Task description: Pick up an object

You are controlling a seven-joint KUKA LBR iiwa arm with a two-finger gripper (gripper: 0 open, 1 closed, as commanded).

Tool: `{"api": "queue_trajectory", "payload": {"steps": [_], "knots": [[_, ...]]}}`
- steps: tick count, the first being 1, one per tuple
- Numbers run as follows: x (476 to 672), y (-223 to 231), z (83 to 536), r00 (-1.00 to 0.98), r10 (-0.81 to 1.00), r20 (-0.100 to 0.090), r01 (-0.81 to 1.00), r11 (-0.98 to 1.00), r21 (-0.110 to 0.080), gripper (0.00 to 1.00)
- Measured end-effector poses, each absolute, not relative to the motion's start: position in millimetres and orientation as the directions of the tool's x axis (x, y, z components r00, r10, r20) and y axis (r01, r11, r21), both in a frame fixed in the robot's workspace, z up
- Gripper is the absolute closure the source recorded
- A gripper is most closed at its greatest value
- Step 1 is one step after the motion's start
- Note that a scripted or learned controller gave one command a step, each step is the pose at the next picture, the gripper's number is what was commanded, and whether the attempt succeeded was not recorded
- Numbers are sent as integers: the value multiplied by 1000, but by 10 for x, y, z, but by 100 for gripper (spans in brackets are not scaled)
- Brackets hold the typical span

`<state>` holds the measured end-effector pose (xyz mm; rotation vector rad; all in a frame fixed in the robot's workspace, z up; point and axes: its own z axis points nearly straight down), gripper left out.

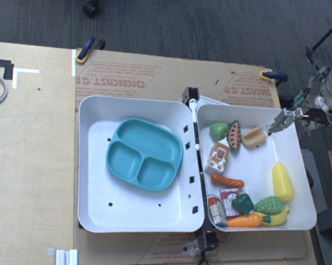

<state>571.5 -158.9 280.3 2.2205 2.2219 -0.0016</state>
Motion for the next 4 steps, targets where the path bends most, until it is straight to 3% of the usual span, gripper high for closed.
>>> {"api": "queue_trajectory", "payload": {"steps": [1, 2, 3, 4], "knots": [[5838, -1115, 1172, -60, 998, -1, 998, 60, 4, 0], [4995, -1069, 921, 101, 995, 0, 995, -101, 0, 0], [5007, -1073, 1019, 107, 994, 1, 994, -107, 2, 100], [5006, -1075, 1019, 106, 994, 0, 994, -106, 2, 0]]}}
